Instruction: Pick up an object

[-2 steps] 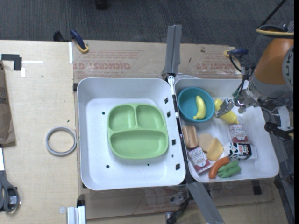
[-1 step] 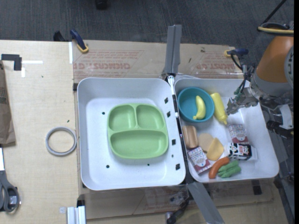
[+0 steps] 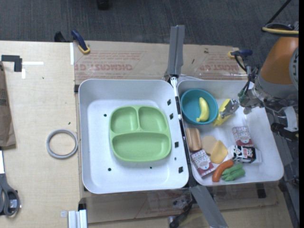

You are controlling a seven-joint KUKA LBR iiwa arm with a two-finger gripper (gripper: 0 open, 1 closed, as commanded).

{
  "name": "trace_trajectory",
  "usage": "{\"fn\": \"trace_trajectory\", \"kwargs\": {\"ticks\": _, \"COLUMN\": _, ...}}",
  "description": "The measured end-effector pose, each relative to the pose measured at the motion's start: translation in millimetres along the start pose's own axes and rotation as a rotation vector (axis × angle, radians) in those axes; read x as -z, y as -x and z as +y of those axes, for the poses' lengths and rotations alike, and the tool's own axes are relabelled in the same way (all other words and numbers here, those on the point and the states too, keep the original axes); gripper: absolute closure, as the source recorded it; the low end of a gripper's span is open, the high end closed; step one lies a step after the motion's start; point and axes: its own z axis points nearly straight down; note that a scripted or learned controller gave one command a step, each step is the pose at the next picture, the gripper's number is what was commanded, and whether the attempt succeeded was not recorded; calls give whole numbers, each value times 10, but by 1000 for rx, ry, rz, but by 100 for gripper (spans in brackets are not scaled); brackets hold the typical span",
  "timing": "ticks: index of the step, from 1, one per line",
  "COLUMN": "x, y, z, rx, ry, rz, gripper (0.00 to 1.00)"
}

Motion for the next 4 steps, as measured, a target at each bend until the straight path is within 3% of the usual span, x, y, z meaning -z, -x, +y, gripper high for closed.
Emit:
{"fn": "trace_trajectory", "kwargs": {"ticks": 1, "x": -280, "y": -658, "z": -88, "rx": 139, "ry": 0, "rz": 1, "gripper": 0}}
{"fn": "trace_trajectory", "kwargs": {"ticks": 2, "x": -185, "y": -643, "z": -89, "rx": 135, "ry": 0, "rz": 1, "gripper": 100}}
{"fn": "trace_trajectory", "kwargs": {"ticks": 3, "x": 715, "y": -1138, "z": -110, "rx": 68, "ry": -2, "rz": 2, "gripper": 100}}
{"fn": "trace_trajectory", "kwargs": {"ticks": 4, "x": -197, "y": -665, "z": -390, "rx": -71, "ry": -5, "rz": 2, "gripper": 100}}
